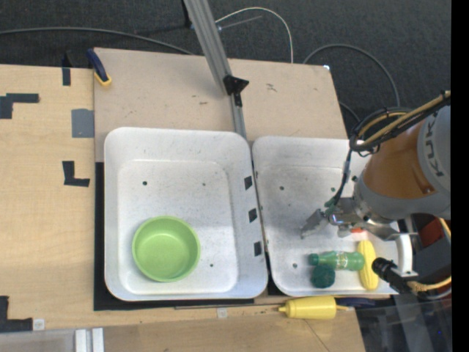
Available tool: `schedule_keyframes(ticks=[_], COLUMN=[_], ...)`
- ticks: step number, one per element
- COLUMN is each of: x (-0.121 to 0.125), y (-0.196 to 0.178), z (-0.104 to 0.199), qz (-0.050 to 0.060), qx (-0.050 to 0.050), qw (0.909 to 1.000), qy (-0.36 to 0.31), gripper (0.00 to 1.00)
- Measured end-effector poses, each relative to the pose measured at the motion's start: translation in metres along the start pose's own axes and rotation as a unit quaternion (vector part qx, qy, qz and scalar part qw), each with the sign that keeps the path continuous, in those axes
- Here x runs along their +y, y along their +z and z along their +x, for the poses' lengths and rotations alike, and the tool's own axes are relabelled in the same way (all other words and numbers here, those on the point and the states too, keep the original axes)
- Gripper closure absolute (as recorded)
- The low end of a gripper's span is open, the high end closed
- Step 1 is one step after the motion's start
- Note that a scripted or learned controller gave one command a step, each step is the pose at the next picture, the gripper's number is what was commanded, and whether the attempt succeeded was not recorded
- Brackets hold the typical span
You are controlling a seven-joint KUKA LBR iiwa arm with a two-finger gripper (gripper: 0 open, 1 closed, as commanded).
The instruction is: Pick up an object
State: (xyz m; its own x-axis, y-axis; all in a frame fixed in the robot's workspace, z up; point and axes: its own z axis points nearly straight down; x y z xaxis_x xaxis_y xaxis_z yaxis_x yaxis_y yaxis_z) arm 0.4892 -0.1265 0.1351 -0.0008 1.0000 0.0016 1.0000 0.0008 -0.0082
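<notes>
Jaws (316,224) hang over the right bin (293,160); I can't tell how far apart they stand, and I see nothing between them. I'm in the approach step. Green bottle (335,260) lies at five o'clock, beside a yellow banana (368,264). Next I need to shift toward five o'clock, then descend.

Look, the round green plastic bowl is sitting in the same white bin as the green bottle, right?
Not quite. The round green plastic bowl sits in the left white bin, by itself near the front. The green bottle lies in the right white bin, next to a yellow banana-shaped toy. The camera view shows them in separate bins.
</notes>
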Motion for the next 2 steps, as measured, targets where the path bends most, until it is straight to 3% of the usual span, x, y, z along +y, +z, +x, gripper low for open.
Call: schedule_keyframes(ticks=[1, 2], x=[0.0, 0.0], y=[0.047, 0.036], z=[0.0, 0.001], qz=[-0.003, -0.003], qx=[-0.001, 0.0], qw=[1.0, 1.0], qy=[0.0, 0.0], gripper=[0.0, 1.0])
